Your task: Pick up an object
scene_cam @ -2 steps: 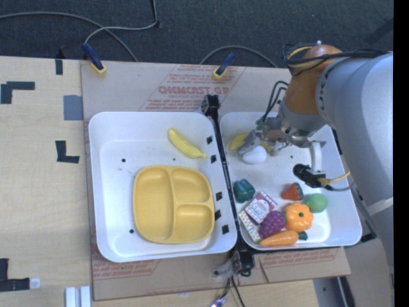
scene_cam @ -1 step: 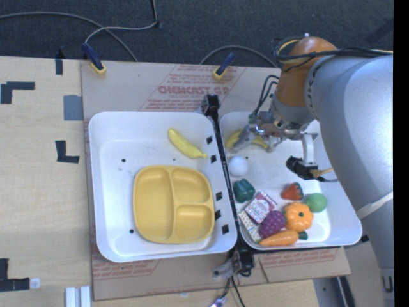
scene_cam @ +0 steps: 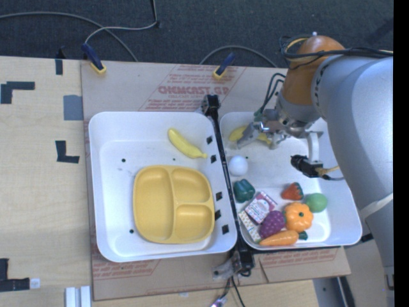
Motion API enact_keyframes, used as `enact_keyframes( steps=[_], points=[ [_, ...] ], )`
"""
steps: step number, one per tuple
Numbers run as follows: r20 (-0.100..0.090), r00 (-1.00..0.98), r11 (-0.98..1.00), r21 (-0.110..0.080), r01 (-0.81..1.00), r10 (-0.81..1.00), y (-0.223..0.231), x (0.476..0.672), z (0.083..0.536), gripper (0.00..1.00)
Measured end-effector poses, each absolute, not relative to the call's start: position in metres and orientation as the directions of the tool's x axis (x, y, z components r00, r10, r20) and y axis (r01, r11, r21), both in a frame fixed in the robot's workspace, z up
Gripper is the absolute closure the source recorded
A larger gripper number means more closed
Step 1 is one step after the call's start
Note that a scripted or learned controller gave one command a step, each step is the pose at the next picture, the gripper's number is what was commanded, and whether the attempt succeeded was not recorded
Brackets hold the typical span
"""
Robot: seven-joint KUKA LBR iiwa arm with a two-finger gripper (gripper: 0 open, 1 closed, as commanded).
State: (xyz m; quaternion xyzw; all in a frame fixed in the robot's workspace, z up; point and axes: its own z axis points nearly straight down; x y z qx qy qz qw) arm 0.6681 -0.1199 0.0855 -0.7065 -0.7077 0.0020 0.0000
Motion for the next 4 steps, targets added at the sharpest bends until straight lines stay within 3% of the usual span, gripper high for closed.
enact_keyframes(
  steps=[1, 2, 3, 4],
  points=[
    [-0.002, 0.0, 0.0, 0.0, 1.0, 1.0, -0.166, 0.603, 0.142, 0.0],
    [-0.001, 0.001, -0.001, -0.002, 1.0, 1.0, -0.181, 0.537, 0.141, 0.0],
    [-0.002, 0.0, 0.0, 0.011, 1.0, 1.0, -0.16, 0.524, 0.089, 0.0],
    [-0.002, -0.001, 0.001, 0.01, 1.0, 1.0, -0.159, 0.524, 0.097, 1.0]
  ],
)
